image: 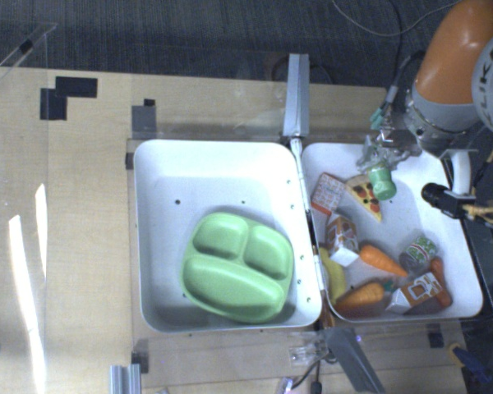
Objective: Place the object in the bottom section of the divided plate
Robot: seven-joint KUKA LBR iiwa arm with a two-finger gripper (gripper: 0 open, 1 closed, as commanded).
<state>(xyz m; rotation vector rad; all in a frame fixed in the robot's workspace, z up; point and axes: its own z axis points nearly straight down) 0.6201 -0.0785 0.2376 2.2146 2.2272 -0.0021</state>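
The green divided plate [238, 265] lies in the left bin, with two small sections on its far side and one long section on its near side. My gripper [381, 167] hangs over the far part of the right bin. A small green object [384, 185] sits directly under it, pinched at its top between the fingers [373, 158]. That object overlaps a pizza slice toy [364, 195] beneath it.
The right bin [468, 281] holds a red-and-white packet [329, 192], a small carton [342, 235], two carrots [380, 259], a banana [334, 272], a can [418, 251] and a box [423, 290]. A metal divider [297, 97] separates the bins. The left bin's wall [148, 220] surrounds the plate.
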